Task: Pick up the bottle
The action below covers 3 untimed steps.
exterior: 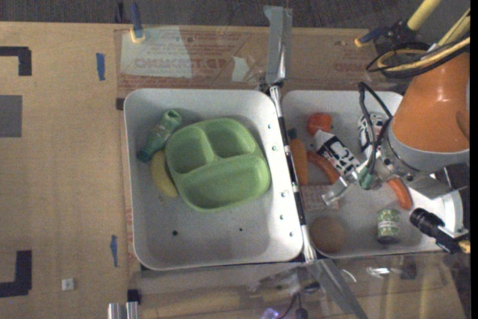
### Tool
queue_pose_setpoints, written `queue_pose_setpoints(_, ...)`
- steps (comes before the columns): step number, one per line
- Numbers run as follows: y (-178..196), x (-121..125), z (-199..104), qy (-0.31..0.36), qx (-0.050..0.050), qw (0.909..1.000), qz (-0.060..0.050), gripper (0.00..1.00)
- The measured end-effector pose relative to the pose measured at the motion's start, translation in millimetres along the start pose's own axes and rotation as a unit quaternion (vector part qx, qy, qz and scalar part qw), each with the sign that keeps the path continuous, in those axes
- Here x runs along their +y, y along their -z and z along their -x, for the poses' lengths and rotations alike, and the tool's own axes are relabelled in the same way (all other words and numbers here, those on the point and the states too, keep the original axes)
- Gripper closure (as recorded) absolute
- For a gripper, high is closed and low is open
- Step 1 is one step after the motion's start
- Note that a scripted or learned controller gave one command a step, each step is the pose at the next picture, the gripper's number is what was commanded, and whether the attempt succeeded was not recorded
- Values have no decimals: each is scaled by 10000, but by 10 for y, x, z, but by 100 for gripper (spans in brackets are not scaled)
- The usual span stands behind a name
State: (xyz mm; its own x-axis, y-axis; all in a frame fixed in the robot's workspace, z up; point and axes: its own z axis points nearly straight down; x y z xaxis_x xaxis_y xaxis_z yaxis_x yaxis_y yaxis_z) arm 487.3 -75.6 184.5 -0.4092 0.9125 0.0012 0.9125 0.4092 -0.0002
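Observation:
A green bottle (157, 134) lies on its side in the left bin (216, 246), at the upper left, its lower end against the green sectioned plate (216, 164). My gripper (351, 187) hangs over the middle of the right bin (351, 104), just below a black-and-white packet (337, 155). It is far to the right of the bottle. The grey arm with its orange band (433, 116) covers the right bin's right side.
A banana (163, 175) lies beside the plate under the bottle. The right bin holds an orange carrot (299, 160), a red-orange piece (320, 122), a brown ball (327, 233), a small green jar (388, 225) and an orange item (401, 193). Cables (403, 56) loop behind.

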Motion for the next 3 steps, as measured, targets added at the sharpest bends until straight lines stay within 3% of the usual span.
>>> queue_pose_setpoints(1,-5,253,-757,-1301,-1,9915,-4,0)
queue_pose_setpoints(2,-393,569,-1393,-2659,-91,9639,43,0)
queue_pose_setpoints(3,-538,991,-1205,-2809,-152,9595,133,0)
